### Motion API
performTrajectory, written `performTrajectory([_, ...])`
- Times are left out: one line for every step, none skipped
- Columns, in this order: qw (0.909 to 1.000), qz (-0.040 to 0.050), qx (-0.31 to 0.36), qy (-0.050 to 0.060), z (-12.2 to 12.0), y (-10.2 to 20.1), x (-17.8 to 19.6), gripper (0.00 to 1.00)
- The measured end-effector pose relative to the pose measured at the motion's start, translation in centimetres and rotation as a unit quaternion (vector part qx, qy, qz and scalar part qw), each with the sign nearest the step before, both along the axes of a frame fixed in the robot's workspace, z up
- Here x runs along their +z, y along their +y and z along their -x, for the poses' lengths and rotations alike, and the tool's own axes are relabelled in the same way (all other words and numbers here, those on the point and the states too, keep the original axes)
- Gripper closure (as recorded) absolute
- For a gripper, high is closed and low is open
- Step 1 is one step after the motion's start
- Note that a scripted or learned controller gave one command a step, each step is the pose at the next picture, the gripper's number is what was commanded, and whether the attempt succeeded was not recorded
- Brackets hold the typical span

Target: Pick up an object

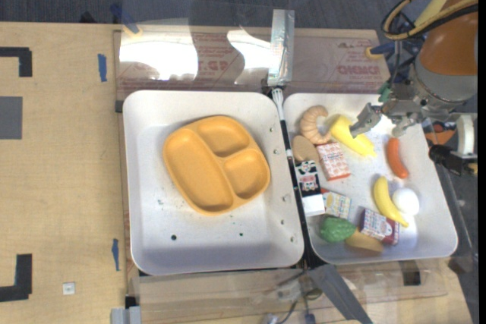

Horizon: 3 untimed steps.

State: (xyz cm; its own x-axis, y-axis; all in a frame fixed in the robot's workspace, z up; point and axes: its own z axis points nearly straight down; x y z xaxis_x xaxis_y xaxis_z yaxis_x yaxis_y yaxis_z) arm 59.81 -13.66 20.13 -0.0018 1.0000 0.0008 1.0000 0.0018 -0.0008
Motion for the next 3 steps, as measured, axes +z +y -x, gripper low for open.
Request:
performTrajectory([0.9984,0.0008,-0.057,-0.005,-4.5,1.6,-11.2,0.00])
performTrajectory([0.9984,0.0008,-0.056,-0.005,-4.5,1.7,-10.2,1.00])
performTrajectory([0.9866,-0.0003,-0.163,-0.003,-7.0,7.7,-1.4,1.00])
